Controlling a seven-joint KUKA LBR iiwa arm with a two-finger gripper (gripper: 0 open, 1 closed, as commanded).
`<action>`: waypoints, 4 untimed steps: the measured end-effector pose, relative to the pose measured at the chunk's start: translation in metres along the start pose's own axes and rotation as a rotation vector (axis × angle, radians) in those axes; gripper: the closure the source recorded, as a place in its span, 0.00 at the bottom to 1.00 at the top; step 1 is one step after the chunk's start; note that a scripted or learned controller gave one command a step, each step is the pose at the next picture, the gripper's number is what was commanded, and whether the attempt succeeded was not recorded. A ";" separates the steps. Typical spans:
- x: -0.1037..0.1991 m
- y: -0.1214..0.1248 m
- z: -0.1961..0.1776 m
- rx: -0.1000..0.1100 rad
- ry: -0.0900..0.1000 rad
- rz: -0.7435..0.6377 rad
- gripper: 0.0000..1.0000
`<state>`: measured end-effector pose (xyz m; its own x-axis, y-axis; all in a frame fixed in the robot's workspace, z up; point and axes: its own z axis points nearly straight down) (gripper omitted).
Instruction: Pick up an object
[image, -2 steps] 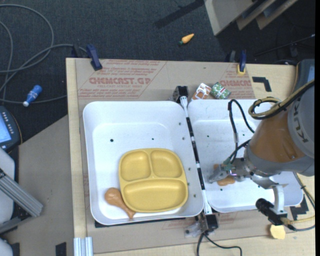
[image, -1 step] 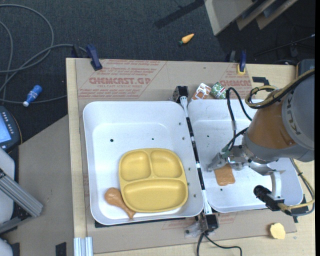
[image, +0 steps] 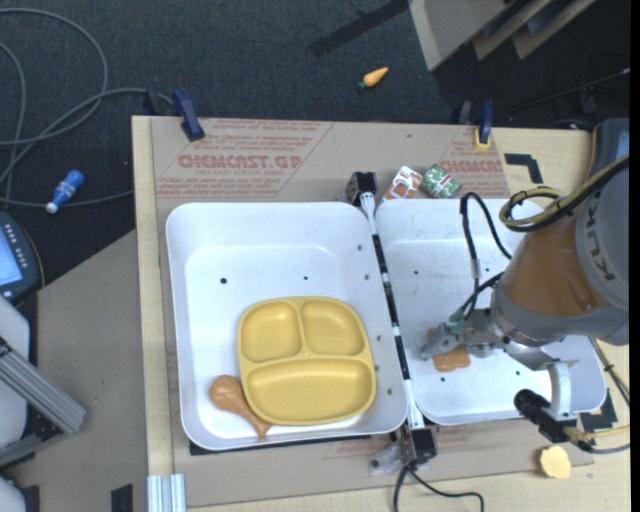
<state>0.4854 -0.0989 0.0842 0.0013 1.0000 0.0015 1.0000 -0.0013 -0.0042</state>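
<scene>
At the frame's lower centre we see a yellow divided tray (image: 305, 362) in the left bin (image: 200, 260). In the right bin (image: 430, 250), the claw (image: 445, 345) touches an orange piece (image: 453, 360); whether it grips, we cannot tell.

small flat orange-brown piece (image: 453, 360) lying on the right bin's floor, near its left wall.

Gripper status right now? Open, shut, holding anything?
Gripper: cannot be told. It is low in the right white bin, right beside a small flat orange piece.

Bench board (image: 245, 160) reads "CHEMCAST GP" in red.
</scene>
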 end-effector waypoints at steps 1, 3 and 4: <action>-0.103 0.012 -0.001 -0.008 -0.008 0.006 0.00; -0.034 0.063 0.000 -0.009 -0.002 -0.009 1.00; 0.030 0.089 -0.108 -0.018 -0.001 -0.011 1.00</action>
